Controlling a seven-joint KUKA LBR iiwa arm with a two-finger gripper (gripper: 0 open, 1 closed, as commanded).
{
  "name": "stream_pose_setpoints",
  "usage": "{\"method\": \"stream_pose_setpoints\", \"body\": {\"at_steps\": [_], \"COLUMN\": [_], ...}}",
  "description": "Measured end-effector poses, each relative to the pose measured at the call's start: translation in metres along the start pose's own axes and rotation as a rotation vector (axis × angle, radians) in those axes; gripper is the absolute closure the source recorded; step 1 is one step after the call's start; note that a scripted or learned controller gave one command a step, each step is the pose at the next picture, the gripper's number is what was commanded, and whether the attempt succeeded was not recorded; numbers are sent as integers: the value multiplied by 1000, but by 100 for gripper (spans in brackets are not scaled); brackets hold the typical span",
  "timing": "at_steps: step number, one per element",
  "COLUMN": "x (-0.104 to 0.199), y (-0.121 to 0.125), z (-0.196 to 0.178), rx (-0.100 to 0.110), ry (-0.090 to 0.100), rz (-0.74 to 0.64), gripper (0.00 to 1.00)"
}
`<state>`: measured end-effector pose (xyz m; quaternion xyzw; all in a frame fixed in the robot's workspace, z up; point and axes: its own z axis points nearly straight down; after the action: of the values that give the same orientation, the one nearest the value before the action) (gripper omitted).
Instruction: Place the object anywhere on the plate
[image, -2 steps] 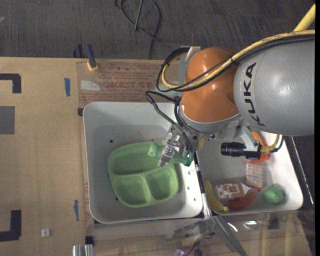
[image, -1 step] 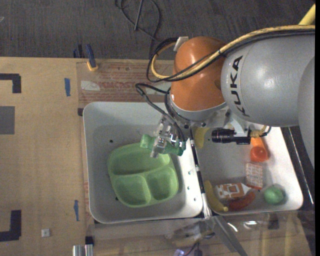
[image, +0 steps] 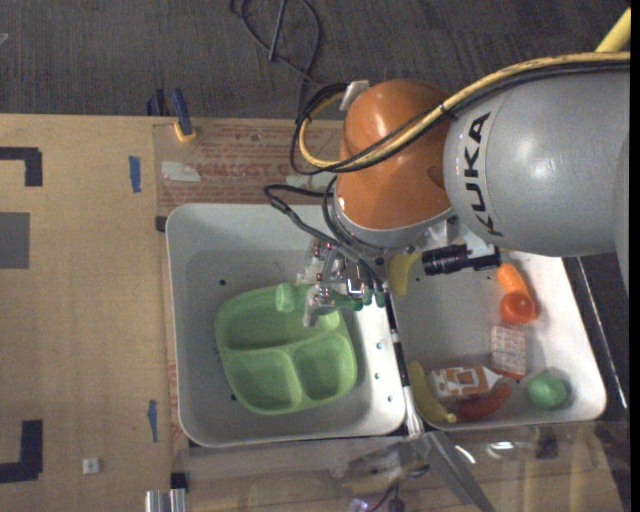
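Dark carpet at top, with black cables trailing over it; below that a pale wooden worktop (image: 80, 300) marked with blue tape strips and black corner marks. Two shallow white bins sit on it side by side. In the left bin (image: 190, 260) we note a green plate (image: 285, 365) with three compartments, lying toward the bin's middle and right. A small green object (image: 286, 296) sits at the plate's upper edge, just left of the claw; we cannot tell whether it touches the claw or rests on the rim. The claw (image: 325, 300) hangs over the plate's upper right corner, beneath the arm's orange band (image: 390, 150) and grey body; whether it is spread or closed we cannot tell from this angle. In the right bin (image: 580, 330) we count an orange carrot-like piece (image: 516, 297) near the upper right, a pinkish waffle-patterned piece (image: 508, 348) below it, a green round item (image: 547, 390) in the lower right corner, a small carton (image: 462, 380), a red sausage shape (image: 485, 403) beside it, and a banana (image: 428, 392) along the bin's left wall. A yellow piece (image: 403, 272) shows just under the wrist.
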<state>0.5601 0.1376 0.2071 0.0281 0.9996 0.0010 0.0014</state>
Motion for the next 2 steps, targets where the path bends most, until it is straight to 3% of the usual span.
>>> {"method": "stream_pose_setpoints", "body": {"at_steps": [1,2], "x": [0,-12], "y": [2,5], "z": [0,11], "rx": [0,0], "ry": [-1,-4], "rz": [211,115], "gripper": [100,100]}}
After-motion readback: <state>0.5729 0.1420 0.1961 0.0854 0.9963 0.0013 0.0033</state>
